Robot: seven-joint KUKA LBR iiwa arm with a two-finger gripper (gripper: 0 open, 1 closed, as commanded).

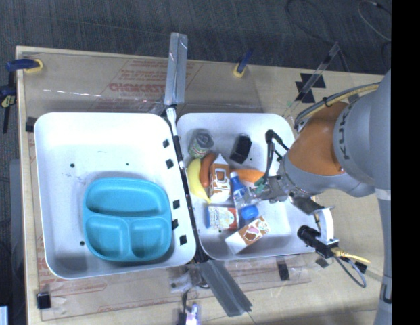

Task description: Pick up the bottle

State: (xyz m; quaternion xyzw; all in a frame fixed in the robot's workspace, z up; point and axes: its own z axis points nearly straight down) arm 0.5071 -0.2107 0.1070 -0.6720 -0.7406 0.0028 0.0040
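Grey arm (362,137); orange band (311,147); black cable (274,147); white wrist mount (326,223)

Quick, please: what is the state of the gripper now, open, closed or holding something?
Gripper: low in the right white bin, at the small blue-capped bottle; open or closed cannot be told.

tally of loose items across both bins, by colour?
Blue: 2, the tray and the bottle
Yellow: 1, banana
Orange: 1, round fruit
Black: 1, small block
Grey: 1, can
Printed cartons: 3
Total: 9
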